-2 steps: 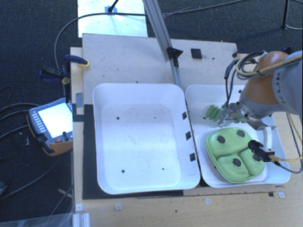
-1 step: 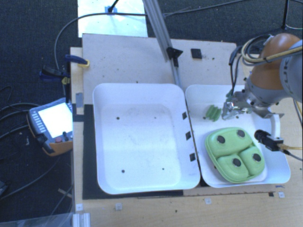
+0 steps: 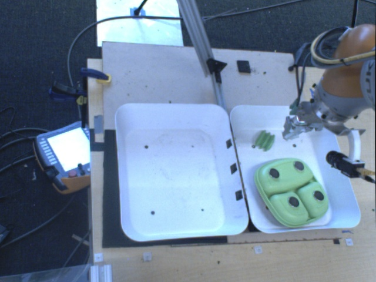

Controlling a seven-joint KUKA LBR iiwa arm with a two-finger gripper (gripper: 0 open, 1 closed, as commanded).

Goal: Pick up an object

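In the right bin [image 3: 247, 119] lie two objects. A small ridged green piece [image 3: 264, 140] rests near the bin's back left. A large light green moulded tray with three dark-dotted humps [image 3: 292, 192] fills the bin's front half. My gripper [image 3: 292, 128] hangs over the back of the right bin, just right of the small green piece and apart from it. Nothing shows between its fingers.
The left bin [image 3: 173, 169] stands beside the right one, with black clips on the shared rim. A metal pole [image 3: 197, 28] slants across the bench's back. A black fitting [image 3: 343, 163] sits at the right bin's right edge. A teach pendant [image 3: 63, 154] lies off the bench, left.
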